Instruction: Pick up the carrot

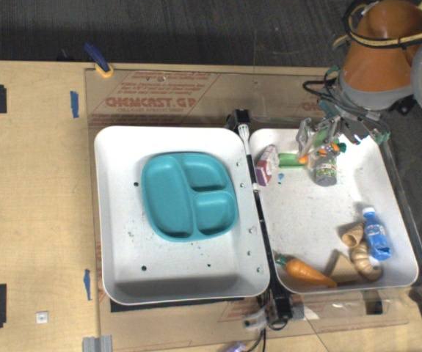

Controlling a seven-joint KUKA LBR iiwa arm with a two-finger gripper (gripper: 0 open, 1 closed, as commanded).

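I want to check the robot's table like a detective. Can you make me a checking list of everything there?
Surface: two white bins; left bin holds a teal tray.
Job's things: carrot lying at the near edge of the right bin, untouched.
Clutter: blue bottle, shells, small packet, green stick, small jar.
Grippers: gripper over the right bin's far end, away from the carrot.
Cables: black cables around the arm.
Surroundings: cardboard bench, blue tape.

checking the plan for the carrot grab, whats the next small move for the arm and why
Probably travel the pincer toward the near edge of the right bin. It hangs over the far end, by a small jar and a green piece, while the carrot lies apart against the near wall.
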